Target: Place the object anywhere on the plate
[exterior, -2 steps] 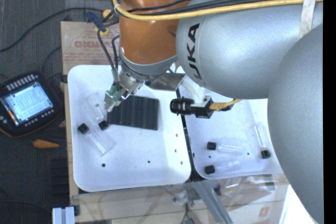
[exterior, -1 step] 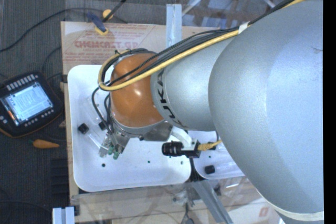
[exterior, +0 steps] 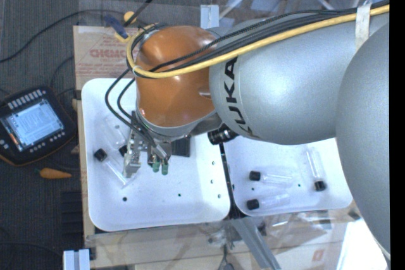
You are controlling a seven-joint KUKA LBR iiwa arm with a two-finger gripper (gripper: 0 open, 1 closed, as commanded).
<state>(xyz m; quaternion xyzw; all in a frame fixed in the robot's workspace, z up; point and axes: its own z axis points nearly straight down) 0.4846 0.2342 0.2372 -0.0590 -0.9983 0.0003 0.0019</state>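
My gripper (exterior: 134, 162) hangs low over the left white bin (exterior: 158, 208), under the orange wrist band. Its tip is right beside a clear plastic tube (exterior: 116, 170) that lies on the bin floor at a slant. The tube's black cap (exterior: 99, 154) sits a little to the left of the gripper. I cannot tell whether the gripper touches the tube. The large grey arm covers the back half of both bins.
The right bin (exterior: 329, 199) holds several clear tubes with black caps (exterior: 255, 176), (exterior: 252, 204), (exterior: 318, 185). A teach pendant (exterior: 31, 123) lies left of the bench. The ridge between the bins (exterior: 226, 180) runs just right of the gripper.
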